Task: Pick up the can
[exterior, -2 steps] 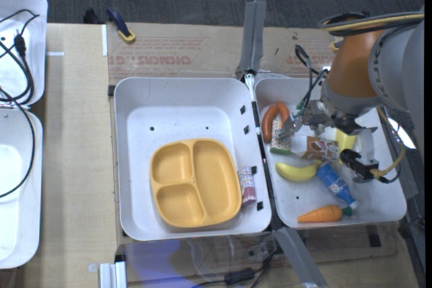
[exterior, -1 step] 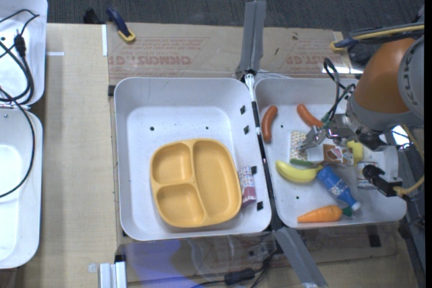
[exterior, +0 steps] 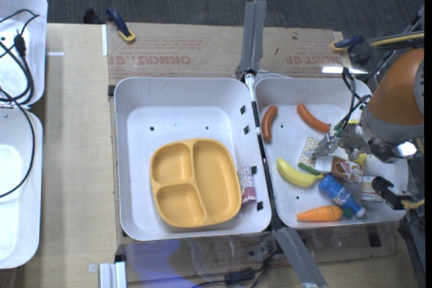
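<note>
Camera view | can (exterior: 248, 185) beside left bin's right wall (exterior: 260, 165) | fingers (exterior: 329, 146) apart

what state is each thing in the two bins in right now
can: lying on its side in the left bin, against the yellow plate's right edge
yellow plate: flat, right side up, three compartments bare
banana: lying flat in the right bin
carrot: lying flat near the front wall
blue bottle: on its side
two sausages: lying flat, apart
claw: low over the right bin, away from the can
</note>
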`<state>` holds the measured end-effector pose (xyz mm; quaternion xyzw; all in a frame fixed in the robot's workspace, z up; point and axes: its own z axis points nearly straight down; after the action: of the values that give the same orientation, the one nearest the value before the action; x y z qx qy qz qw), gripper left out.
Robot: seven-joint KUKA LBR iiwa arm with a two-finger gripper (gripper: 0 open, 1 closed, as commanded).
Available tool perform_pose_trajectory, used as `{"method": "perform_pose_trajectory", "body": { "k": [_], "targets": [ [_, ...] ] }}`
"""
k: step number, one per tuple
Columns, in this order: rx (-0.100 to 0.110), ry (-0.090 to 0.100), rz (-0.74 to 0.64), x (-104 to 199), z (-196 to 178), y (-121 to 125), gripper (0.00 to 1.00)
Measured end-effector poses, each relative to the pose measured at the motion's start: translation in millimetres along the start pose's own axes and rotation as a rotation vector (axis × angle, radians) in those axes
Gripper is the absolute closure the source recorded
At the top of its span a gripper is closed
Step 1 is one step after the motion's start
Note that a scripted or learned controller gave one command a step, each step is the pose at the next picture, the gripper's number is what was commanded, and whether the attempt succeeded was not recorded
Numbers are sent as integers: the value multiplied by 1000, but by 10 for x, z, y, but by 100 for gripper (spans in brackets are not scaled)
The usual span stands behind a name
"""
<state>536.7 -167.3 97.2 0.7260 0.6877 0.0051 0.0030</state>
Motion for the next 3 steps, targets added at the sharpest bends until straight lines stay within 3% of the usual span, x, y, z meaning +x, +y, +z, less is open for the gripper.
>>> {"method": "perform_pose_trajectory", "body": {
  "k": [1,2,3],
  "targets": [
    [-2,1,1,4,-89,11,100],
    [0,0,1,1,-88,7,0],
    [1,0,2,-3,-171,10,100]
  ]
}}
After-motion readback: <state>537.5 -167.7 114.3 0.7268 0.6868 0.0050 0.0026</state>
